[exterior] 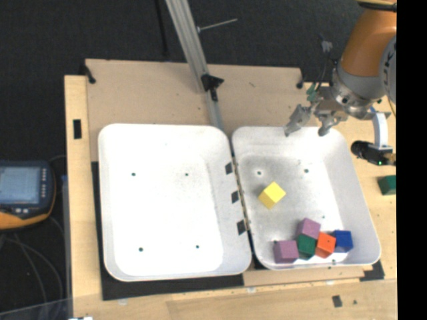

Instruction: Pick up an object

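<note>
In the right bin a yellow cube lies alone near the middle. Along the front wall sits a cluster: two purple blocks, a green block, an orange block and a blue block. My gripper hangs over the bin's far edge, well behind the yellow cube, with its two fingers spread apart and nothing between them.
The left bin lies beside the right one, joined by dark clips. A slanted metal pole rises behind the bins. A small screen device sits at the far left. A green object lies on the bench at right.
</note>
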Controlling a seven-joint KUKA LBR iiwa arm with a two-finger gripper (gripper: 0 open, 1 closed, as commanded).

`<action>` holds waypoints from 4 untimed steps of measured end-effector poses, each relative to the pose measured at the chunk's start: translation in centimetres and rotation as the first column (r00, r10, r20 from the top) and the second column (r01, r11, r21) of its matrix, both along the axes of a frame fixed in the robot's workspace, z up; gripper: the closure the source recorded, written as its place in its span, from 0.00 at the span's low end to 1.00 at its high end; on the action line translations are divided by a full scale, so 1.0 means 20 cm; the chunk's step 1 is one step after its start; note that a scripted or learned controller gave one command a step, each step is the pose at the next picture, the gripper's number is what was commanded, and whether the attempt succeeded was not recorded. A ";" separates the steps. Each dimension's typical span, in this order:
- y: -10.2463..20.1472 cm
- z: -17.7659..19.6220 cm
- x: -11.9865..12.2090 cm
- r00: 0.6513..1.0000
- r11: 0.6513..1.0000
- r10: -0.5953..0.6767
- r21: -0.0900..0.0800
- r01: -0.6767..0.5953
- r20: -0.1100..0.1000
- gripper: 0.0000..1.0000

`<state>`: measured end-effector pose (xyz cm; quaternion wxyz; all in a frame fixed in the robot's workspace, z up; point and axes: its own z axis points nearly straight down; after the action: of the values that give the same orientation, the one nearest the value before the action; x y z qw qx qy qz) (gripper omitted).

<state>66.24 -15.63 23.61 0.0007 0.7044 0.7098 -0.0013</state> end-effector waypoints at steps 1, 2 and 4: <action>0.10 -0.62 -0.18 1.000 1.000 -0.009 0.002 0.009 -0.007 0.00; 0.29 -0.69 -0.41 1.000 1.000 -0.011 0.000 0.011 0.003 0.00; 0.23 -0.69 -0.12 1.000 1.000 -0.005 0.002 0.005 0.003 0.00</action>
<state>63.81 -11.11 9.73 0.0009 0.7063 0.7079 0.0004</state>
